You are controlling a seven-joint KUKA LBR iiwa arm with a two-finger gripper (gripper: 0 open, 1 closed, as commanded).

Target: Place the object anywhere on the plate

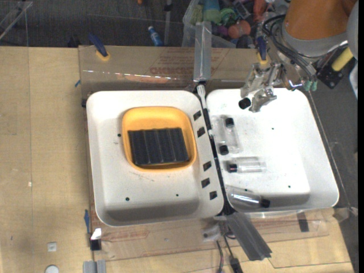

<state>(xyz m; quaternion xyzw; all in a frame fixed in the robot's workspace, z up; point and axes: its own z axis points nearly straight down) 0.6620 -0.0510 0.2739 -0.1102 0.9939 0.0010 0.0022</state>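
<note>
A yellow-orange plate (132, 120) lies in the left bin (108, 181). On it rests a black ridged rectangular block (158, 145), covering most of its middle. The right bin (296, 147) holds several clear vials with black caps: one near the divider (228, 124), one just below it (223, 148), a longer one lying flat (245, 166), and one at the near rim (247, 199). My gripper (255, 98) hangs over the far left part of the right bin, above the vials. A small dark round tip shows at its lower left end.
A metal divider (205, 147) with black clips runs between the two bins. A crate of coloured toys (233, 7) stands behind the bench. The orange and grey arm (315, 10) and its cables come in from the upper right.
</note>
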